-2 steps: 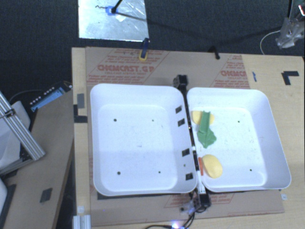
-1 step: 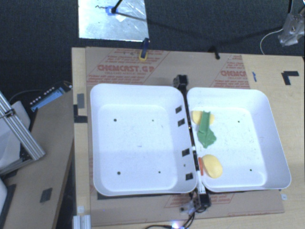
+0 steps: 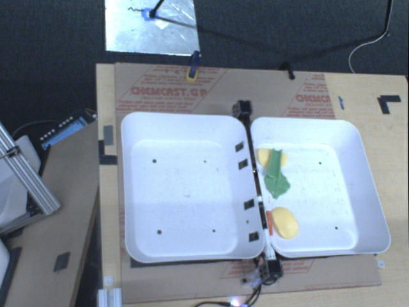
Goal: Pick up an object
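In the right bin (image 3: 345, 171), yellow object (image 3: 285, 223) looks light, rounded, possibly slippery; grasp across its middle. Tool state: cannot tell.

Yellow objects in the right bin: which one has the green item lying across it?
The upper yellow object, partly covered by the green item. The lower yellow object lies uncovered, nearer the bin's front edge.
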Controlling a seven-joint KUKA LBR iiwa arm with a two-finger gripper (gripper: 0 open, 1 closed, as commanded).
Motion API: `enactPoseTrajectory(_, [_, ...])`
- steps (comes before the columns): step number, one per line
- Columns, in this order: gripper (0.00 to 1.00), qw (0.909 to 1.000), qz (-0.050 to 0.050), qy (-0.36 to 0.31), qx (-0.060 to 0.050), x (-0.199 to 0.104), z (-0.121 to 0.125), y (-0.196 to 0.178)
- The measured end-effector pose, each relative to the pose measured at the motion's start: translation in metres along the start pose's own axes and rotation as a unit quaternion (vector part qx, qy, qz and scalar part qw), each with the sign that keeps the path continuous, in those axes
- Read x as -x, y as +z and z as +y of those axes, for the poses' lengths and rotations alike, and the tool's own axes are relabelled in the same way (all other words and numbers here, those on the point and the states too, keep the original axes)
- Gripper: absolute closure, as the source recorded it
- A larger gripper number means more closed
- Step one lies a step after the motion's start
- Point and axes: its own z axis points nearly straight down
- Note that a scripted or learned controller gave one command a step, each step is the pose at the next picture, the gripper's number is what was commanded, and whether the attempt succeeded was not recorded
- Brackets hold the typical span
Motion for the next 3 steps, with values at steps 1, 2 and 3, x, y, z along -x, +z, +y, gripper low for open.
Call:
enactPoseTrajectory(1, [1.00, 1.0000, 0.001, -0.002, 0.000, -0.007, -0.021, 0.000])
enactPoseTrajectory(2, [1.00, 1.0000, 0.001, -0.002, 0.000, -0.008, -0.040, 0.000])
enactPoseTrajectory(3, [1.00, 1.0000, 0.001, -0.003, 0.000, -0.012, -0.049, 0.000])
